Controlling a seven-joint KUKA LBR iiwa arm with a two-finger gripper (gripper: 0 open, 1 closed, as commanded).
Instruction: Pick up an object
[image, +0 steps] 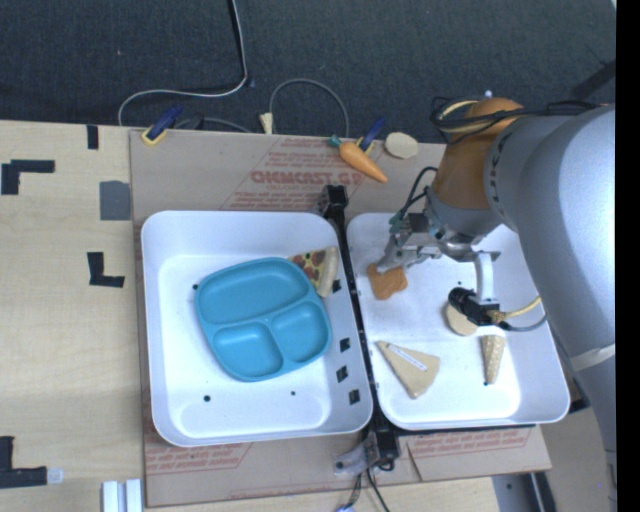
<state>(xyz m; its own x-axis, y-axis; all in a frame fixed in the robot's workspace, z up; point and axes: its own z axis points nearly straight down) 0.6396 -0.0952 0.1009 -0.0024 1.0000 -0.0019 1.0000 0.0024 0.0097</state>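
- Closest to the lens, a tan sandwich wedge (408, 365) is lying in the right bin (530, 400), well this side of the gripper (405, 256), with a pale cone (492, 358) lying beside it, out under the arm (560, 200).
- Over in the left bin (160, 300), a blue divided plate (262, 315) is sitting well away from the gripper, on the side opposite the arm.
- Now the one to watch: an orange-brown chunk (388, 282) is lying in the right bin just beneath the gripper, touching it or very nearly.
- Gripper is hovering low right over that chunk. I'm not managing to tell how wide it is standing, or whether it is gripping anything.
- That chunk is looking small, light and rigid, probably smooth plastic, so it is risking a slip. I'd be closing squarely across its narrow middle.
- Beyond the gripper, outside the bins, an orange carrot (360, 160) is resting on the cardboard (200, 170).
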